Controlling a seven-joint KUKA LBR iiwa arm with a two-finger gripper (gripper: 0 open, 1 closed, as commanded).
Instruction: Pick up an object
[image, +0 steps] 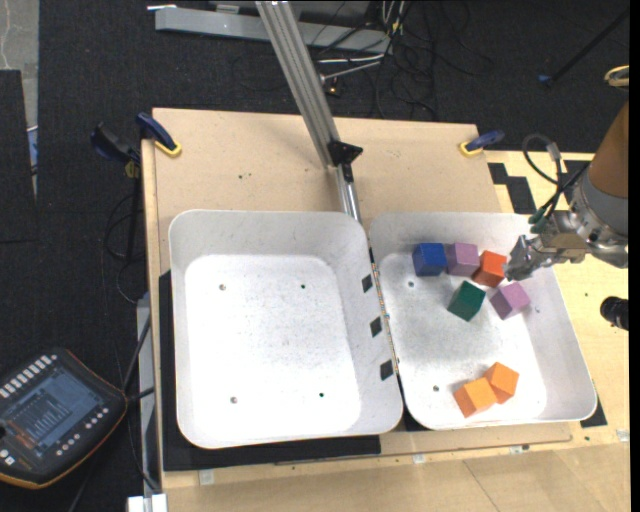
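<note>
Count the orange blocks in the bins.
3, all in the right bin: one by the gripper in the upper cluster, two touching near the front, and. None looks hidden.

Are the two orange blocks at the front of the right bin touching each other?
Touching. The camera view shows the larger orange block pressed against the smaller orange block, with no white bin floor between them.

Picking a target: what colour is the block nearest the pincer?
Orange block, beside the pincer, in the camera view.
</note>
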